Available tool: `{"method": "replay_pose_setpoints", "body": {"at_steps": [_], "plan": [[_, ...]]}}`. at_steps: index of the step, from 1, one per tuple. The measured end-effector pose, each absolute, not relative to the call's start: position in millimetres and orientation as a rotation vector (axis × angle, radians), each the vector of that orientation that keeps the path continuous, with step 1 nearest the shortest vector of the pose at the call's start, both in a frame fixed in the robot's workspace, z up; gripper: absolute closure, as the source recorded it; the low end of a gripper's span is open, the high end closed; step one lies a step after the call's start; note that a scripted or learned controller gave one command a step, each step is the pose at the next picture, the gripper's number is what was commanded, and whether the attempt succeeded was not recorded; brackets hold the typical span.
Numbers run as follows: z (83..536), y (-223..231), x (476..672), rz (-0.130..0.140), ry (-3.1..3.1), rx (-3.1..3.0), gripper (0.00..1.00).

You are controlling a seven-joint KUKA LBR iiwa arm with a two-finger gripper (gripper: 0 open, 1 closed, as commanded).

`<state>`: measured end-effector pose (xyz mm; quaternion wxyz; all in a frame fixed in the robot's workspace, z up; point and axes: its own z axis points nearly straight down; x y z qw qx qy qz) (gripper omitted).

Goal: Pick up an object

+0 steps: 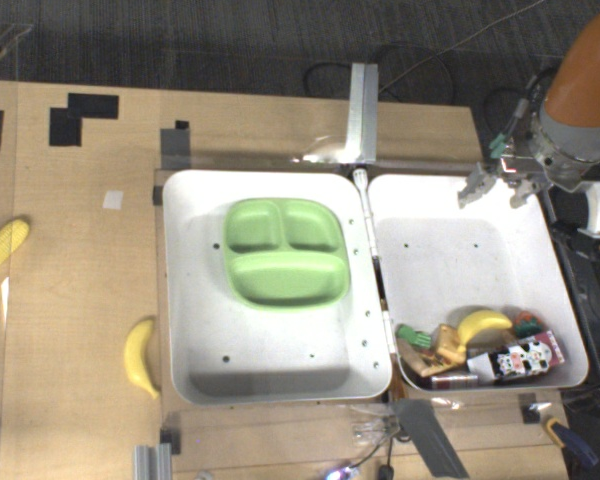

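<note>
My hand (497, 185) is up at the far right corner of the right bin (480, 258), fingers spread wide w/ nothing between them. Arm (580, 98) comes in from the right, orange band showing above the wrist.

All the pickable stuff sits in a pile (480, 346) at the near edge of the right bin, well apart from my hand: a yellow banana (483, 322) on top, a card box (522, 359) w/ red and black marks just right of it, a small tan thing (445, 344) to the left, and a green bit (412, 335) at the left end. There's also something reddish by the card box, prob a small toy, but it's too blurry to say.

Left bin (195, 298) has a green divided plate (285, 251) lying flat, three compartments, roughly mid-bin toward the far side.

Out on the tabletop (70, 268) to the left of the bins: another banana (140, 356) just beside the left bin's near corner, and a corn cob (2, 247) at the far left edge.
</note>
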<state>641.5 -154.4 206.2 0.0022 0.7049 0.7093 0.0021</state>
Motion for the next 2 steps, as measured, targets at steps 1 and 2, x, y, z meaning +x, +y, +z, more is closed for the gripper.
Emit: {"method": "replay_pose_setpoints", "body": {"at_steps": [1,2], "plan": [[127.6,-192.4,626.3,0.004,2.247,2.188,0.0],[92.3,-180.1,517.6,0.006,2.42,1.994,0.0]]}}
